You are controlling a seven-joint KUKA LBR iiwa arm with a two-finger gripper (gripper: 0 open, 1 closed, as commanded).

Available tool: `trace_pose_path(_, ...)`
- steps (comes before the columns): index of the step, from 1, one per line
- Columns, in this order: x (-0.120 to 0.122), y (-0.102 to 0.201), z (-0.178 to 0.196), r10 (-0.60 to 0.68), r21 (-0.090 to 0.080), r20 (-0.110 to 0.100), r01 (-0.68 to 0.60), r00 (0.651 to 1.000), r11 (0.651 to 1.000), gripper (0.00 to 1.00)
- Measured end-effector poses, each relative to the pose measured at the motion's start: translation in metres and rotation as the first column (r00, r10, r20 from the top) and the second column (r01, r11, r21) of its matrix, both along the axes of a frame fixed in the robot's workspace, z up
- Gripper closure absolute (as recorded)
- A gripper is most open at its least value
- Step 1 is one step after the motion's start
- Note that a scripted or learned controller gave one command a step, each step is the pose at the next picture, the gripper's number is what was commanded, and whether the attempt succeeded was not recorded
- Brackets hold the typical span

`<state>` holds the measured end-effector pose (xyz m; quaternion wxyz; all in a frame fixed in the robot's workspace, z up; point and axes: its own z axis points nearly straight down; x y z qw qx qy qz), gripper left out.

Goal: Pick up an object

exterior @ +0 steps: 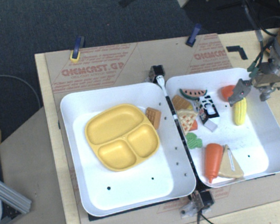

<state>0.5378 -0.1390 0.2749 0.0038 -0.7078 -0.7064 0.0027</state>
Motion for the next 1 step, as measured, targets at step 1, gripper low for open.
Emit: trace_pose_path(1,0.0017,0.0001,0.0047,0.002,-0.002,0.010,-0.002,1.000,1.000,0.00)
